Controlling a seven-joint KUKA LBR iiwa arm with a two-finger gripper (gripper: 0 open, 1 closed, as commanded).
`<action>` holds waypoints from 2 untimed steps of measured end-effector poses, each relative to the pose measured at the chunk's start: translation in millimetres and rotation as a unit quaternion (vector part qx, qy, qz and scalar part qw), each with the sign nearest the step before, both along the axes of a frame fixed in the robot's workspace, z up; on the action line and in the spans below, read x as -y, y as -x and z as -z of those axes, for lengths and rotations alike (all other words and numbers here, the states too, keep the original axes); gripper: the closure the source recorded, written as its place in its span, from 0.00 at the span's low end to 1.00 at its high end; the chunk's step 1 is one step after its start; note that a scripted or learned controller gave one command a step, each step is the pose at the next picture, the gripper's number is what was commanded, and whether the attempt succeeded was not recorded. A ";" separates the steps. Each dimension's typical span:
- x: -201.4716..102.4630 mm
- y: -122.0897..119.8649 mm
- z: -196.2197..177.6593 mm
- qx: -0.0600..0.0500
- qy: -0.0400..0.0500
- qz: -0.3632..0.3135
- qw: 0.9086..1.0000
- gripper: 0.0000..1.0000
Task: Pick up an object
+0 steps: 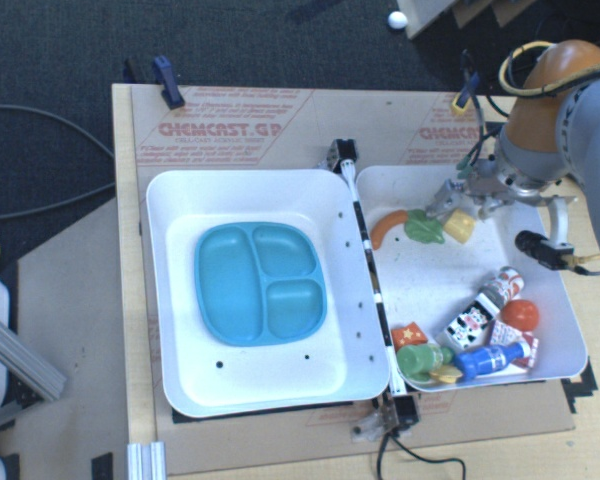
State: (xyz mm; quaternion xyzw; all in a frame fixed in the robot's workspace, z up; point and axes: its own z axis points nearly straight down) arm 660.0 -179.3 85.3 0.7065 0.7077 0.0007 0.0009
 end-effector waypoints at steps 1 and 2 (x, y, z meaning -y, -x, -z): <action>0.4 -0.8 -10.7 0.002 0.002 0.000 1.000 1.00; 27.6 -7.3 -71.1 0.001 0.001 0.001 1.000 1.00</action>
